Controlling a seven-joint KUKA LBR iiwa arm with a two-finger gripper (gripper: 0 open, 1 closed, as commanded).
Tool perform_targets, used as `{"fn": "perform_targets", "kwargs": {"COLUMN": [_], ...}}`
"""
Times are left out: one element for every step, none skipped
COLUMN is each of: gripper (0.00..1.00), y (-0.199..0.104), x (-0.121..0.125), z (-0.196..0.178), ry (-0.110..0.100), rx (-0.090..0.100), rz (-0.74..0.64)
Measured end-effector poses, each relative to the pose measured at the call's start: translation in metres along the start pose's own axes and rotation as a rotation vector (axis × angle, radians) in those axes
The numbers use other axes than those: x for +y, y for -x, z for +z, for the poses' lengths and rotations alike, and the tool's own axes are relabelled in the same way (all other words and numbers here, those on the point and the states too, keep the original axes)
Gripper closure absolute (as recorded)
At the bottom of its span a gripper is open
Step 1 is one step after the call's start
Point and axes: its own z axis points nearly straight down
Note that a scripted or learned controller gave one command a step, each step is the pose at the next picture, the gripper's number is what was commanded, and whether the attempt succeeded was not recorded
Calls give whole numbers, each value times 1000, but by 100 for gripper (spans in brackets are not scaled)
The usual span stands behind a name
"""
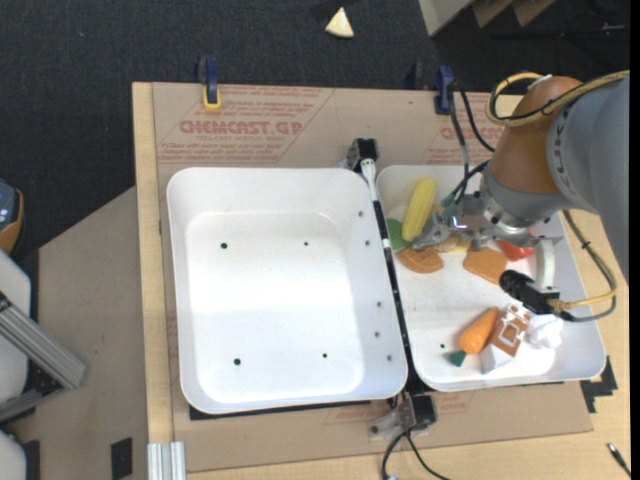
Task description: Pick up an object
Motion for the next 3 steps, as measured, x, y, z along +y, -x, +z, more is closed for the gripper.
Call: {"fn": "perform_targets", "kwargs": {"gripper": [100,100,100], "y": [-1,-84,-172], "x": [0,52,62], "z": [-13,-102,-95], "ry": [7,2,-8], "rx": [3,5,6], "rz": [3,-6,-5]}}
